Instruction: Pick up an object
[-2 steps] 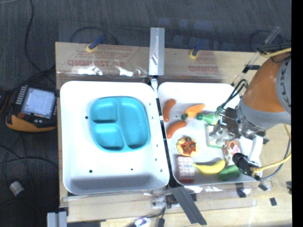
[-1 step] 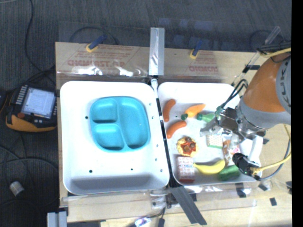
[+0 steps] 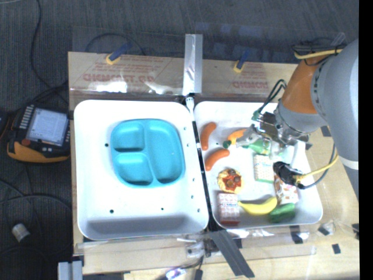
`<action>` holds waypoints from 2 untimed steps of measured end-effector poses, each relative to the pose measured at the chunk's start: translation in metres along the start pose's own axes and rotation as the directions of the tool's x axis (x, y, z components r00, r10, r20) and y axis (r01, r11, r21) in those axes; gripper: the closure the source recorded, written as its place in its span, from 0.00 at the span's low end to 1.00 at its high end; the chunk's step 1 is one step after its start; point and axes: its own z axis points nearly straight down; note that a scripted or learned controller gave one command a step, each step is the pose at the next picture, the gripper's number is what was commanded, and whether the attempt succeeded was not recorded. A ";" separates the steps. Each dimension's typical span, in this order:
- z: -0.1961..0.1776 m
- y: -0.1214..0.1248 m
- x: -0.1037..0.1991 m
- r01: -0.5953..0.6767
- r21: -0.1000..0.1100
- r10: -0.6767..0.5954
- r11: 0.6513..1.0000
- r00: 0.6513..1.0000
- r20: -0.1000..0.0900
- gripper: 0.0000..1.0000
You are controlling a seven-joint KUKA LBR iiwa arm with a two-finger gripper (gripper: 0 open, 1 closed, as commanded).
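The right bin [image 3: 315, 214] holds several toy foods. Two orange-red sausages [image 3: 208, 132] [image 3: 217, 156] lie near its left wall, with a small carrot [image 3: 235, 136] beside them. A round red-and-yellow pastry [image 3: 229, 179] sits mid-bin, and a banana [image 3: 259, 205] lies along the front. Next to the banana are a green vegetable [image 3: 282, 213] and a red-and-white box [image 3: 228, 206]. A pale green packet [image 3: 263, 170] lies flat to the right of the pastry. My gripper [image 3: 263, 137] hangs low over the bin's upper middle, just right of the carrot and over a green piece [image 3: 260, 147].
The left bin [image 3: 93, 214] carries a blue divided plate [image 3: 147, 151]. A metal divider post [image 3: 193, 63] stands at the back between the bins. A small carton [image 3: 286, 191] sits under a black cable loop [image 3: 282, 169]. A handheld pendant [image 3: 41, 134] lies off the bench at left.
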 end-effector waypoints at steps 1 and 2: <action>0.036 0.047 -0.047 0.017 0.000 -0.017 1.000 1.000 -0.002 0.00; 0.048 0.068 -0.010 0.188 -0.001 -0.188 0.982 0.982 0.003 0.00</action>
